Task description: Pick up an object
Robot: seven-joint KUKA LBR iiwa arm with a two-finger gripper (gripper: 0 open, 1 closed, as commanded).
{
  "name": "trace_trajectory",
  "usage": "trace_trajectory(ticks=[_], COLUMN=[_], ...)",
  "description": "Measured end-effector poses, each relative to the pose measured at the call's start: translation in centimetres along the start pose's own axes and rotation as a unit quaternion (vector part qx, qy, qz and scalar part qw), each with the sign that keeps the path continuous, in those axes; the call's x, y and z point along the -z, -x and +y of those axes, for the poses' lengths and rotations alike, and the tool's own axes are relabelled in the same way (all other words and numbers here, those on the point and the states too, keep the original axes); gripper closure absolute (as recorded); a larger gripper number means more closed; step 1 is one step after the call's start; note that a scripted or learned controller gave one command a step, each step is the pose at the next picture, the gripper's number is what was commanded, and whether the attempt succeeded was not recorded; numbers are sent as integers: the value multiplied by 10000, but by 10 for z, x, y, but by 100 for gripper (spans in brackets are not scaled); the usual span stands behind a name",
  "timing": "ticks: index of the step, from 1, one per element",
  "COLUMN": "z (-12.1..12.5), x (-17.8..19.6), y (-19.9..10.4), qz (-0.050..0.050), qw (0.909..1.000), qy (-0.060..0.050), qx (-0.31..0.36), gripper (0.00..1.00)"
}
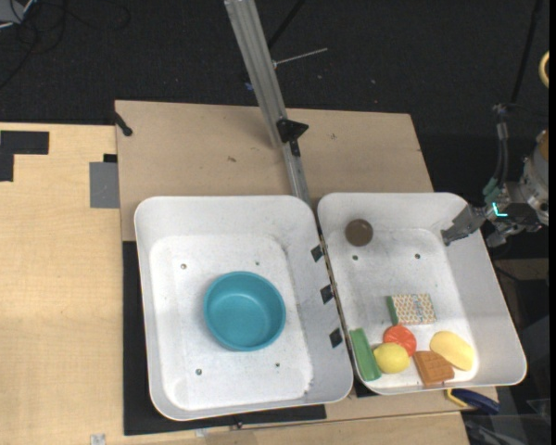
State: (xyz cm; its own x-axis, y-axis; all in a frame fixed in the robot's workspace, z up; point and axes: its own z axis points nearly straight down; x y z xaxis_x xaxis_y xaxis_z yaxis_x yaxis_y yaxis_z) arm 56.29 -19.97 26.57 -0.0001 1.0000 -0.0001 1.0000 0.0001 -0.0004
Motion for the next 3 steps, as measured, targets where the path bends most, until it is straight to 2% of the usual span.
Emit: trace_trajectory(ticks=[1, 3], z=[0, 7], x=[0, -119], y=[0, -13], qz=[0, 8], qw=[10000, 10000], qy=[0, -26], qx=[0, 4], gripper=[0, 0])
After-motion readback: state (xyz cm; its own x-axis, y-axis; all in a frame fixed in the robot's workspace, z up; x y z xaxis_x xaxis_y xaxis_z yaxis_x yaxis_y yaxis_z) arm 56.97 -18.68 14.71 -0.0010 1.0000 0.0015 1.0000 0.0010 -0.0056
